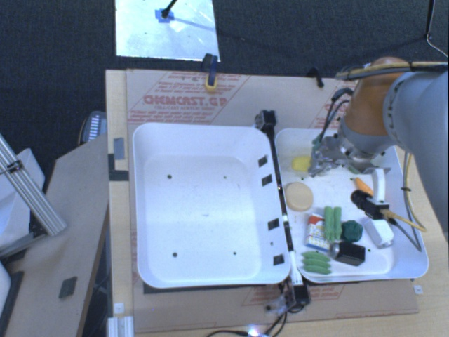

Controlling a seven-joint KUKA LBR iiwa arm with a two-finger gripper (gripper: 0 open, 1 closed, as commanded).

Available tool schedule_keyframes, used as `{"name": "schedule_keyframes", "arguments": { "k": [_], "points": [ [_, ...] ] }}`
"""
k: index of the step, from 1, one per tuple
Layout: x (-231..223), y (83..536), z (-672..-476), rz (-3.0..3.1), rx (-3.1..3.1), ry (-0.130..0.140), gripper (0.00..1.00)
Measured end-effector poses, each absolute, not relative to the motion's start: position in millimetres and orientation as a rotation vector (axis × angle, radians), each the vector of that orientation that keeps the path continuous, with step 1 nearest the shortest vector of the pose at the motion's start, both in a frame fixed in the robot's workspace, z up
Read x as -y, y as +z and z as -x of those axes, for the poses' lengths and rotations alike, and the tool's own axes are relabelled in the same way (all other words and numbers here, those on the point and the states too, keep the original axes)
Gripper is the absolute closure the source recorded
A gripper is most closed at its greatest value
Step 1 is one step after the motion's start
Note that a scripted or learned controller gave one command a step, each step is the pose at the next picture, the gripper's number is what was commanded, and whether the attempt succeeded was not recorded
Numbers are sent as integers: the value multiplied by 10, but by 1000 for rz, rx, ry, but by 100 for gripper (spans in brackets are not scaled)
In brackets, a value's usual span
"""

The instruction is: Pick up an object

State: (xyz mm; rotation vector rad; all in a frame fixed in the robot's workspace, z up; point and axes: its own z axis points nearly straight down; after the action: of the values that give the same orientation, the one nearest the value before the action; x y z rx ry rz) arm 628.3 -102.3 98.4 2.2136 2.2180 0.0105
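My gripper (320,163) is low over the back left part of the right bin (410,258), reaching in from the right. Just to its left a small yellow round object (301,163) lies on the bin floor, close to the gripper tip; whether they touch I cannot tell. In front of it lies a tan round disc (299,196). Nearer the front are a pair of light green sticks (332,222), a dark green lump (352,228), a red and white box (316,232), a green pod (316,262) and a black block (351,253). A small orange piece (363,185) lies to the right.
The left bin (151,258) sits beside the right one, with a black-clipped divider (277,188) between them. A yellow and blue clamp (210,72) stands on the board behind the bins. A shiny plate (140,20) lies at the back.
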Motion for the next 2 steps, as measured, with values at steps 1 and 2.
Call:
{"name": "schedule_keyframes", "arguments": {
  "k": [1,2],
  "points": [
    [850,840,-5602,-2224,-2222,-2,100],
    [522,1904,-5633,-2209,-2225,11,100]
  ]
}}
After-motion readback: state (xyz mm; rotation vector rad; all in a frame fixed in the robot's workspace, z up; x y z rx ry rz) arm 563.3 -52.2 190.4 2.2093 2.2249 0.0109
